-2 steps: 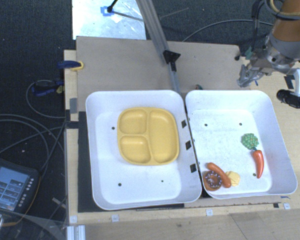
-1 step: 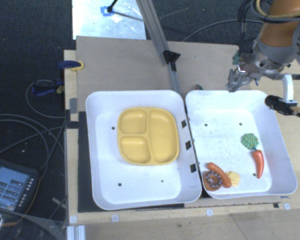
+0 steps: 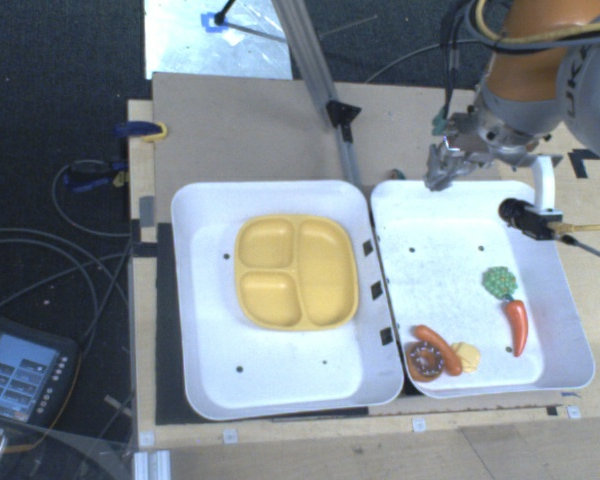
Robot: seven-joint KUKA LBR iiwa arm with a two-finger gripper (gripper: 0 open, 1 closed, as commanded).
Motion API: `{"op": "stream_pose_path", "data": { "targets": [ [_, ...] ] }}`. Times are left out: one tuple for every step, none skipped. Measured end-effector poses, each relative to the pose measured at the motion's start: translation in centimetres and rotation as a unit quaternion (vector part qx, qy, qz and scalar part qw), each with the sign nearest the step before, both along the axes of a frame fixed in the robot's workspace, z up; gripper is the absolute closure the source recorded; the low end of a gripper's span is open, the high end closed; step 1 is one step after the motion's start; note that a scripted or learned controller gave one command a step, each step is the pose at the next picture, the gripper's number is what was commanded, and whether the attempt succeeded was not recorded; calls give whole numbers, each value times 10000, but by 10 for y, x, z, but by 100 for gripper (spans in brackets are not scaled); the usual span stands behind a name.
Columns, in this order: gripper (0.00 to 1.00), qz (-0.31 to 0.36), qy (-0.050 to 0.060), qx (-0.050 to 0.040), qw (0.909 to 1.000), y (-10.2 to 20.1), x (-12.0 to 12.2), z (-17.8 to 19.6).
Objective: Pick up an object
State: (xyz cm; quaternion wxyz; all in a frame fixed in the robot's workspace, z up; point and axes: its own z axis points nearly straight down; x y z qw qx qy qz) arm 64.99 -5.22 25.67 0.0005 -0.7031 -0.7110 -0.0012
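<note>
The right bin (image 3: 450,268) holds a green broccoli piece (image 3: 499,282), an orange-red carrot (image 3: 517,326), a red sausage (image 3: 437,347), a brown doughnut (image 3: 423,361) and a small yellow piece (image 3: 467,355), all in its near half. My gripper (image 3: 439,173) hangs above the far left edge of that bin, well away from these things. Nothing shows between its fingers.
A yellow three-compartment plate (image 3: 297,271) lies in the left bin (image 3: 210,368). A grey pole (image 3: 315,63) slants over the bench behind the bins. Cables and a handheld pendant (image 3: 15,368) lie on the floor at the left.
</note>
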Motion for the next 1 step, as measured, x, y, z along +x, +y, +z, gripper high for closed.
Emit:
{"op": "stream_pose_path", "data": {
  "targets": [
    [100,-1,5,0,10000,46,-19,5]
  ]
}}
